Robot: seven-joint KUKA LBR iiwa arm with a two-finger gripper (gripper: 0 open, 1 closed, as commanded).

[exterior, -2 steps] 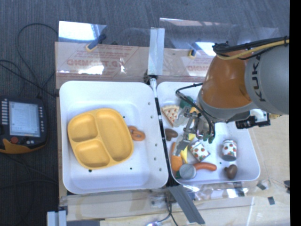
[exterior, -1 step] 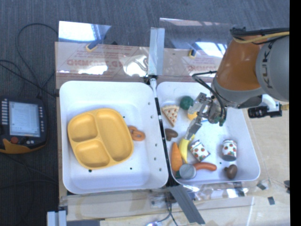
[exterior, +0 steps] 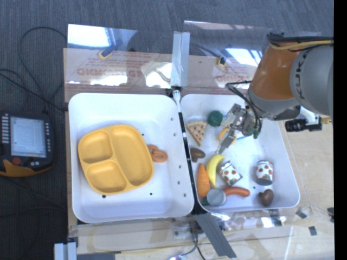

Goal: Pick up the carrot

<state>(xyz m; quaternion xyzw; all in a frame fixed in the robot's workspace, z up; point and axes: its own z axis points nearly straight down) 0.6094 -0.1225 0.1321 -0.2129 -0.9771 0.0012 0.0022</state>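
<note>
Camera view: the gripper point(exterior: 234, 128) hangs over the right bin point(exterior: 282, 145), fingers apart and empty, near the banana point(exterior: 214, 168); the carrot point(exterior: 202, 181) lies against the bin's left wall, awkward to straddle.

Carrot point(exterior: 202, 180) = orange, tapered, lying flat on the floor of the right bin, near the bin's left wall & toward the front. It runs roughly front-to-back, just beside the banana on its right, w/ its lower end close to a grey round thing. It's lying loose, well apart from my fingers.
</note>
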